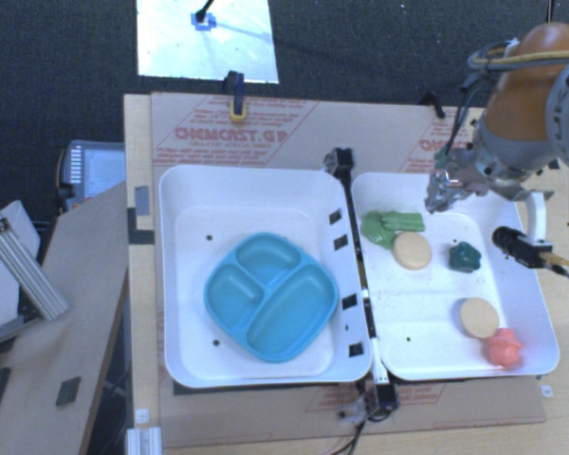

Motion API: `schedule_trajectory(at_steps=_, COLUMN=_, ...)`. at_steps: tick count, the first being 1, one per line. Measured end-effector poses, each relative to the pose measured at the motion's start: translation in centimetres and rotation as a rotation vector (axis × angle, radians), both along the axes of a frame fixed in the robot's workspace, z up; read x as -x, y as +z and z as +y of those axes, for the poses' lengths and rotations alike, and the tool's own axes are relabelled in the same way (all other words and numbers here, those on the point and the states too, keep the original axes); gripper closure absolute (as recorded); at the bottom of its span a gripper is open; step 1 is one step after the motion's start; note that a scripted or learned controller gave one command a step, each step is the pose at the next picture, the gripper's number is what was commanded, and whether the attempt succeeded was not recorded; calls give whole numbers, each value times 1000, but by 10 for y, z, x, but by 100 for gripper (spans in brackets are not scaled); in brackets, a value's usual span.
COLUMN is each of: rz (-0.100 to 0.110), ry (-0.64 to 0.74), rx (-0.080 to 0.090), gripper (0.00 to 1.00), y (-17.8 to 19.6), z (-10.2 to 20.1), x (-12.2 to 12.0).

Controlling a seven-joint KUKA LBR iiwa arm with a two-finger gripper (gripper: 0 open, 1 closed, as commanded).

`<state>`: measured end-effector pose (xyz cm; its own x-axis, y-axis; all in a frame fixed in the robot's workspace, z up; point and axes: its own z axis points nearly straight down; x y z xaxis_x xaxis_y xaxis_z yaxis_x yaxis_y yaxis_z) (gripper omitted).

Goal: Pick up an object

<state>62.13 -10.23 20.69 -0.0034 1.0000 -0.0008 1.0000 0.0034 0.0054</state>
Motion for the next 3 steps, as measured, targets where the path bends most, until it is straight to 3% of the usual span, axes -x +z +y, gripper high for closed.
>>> schedule_trajectory(at_steps=2, rz=5, ry=6, rx=-3, gripper=100, y=22, z=101, x=35)
schedule_trajectory(at_steps=3, rz=5, ry=6, rx=-2, gripper=100, y=13, z=151, x=46)
